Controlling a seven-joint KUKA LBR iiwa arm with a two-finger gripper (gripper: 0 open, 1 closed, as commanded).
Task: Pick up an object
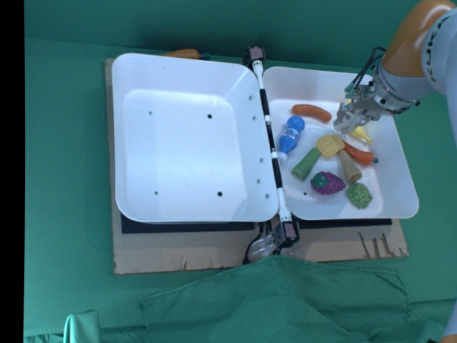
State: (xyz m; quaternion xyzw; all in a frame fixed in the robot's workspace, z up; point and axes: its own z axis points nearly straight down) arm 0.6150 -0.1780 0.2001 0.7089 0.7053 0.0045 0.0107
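A grey robot arm with an orange band [418, 31] reaches in from the upper right of the frame and holds its two-finger gripper [350, 122] low over the right-hand shallow white plastic bin [404, 186], where a heap of toy food waits to be picked. Directly beneath and just beside the tool lies a small yellow banana-like piece [363, 133]. A red-orange toy sausage [311, 111] sits to its left, and a yellow ridged corn piece [330, 145] and a red-orange carrot-shaped toy [359, 154] lie just below.

Lower in the bin are a blue-and-white toy bottle [289, 134], a green cylinder [306, 163], a tan cone [350, 167], a purple bunch of grapes [327, 183] and a green knobbly lump [359, 194]. The left-hand white bin [121, 120] stands alongside.

From where I stand it cannot be told whether the gripper is clasping anything or is released; no toy is seen lifted clear. The work looks to be at the reach-and-grasp stage. The next move seems to call for a firm closure on one toy alone, probably the yellow piece, then a straight lift that spares its crowded neighbours.
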